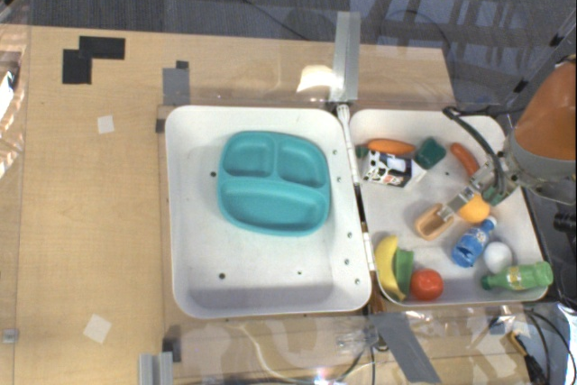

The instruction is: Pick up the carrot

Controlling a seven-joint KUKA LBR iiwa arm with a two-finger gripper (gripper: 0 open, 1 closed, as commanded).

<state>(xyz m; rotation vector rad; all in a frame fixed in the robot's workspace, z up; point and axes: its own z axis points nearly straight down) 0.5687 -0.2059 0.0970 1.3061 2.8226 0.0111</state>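
Small orange tapered carrot (391, 146) lay near the right white bin's (521, 210) top-left corner, beside a black-and-white box (388, 168). Gripper (479, 194) hovered near the right edge over a yellow-orange round fruit (475, 211); grasp state unclear.

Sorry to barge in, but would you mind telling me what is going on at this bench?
The arm's gripper reaches from the right into the right bin, low over the clutter near a small yellow-orange piece and a tan scoop-like toy. The carrot it is meant to pick up lies untouched near that bin's top-left corner, beside a black-and-white toy. The left bin holds a teal divided plate.
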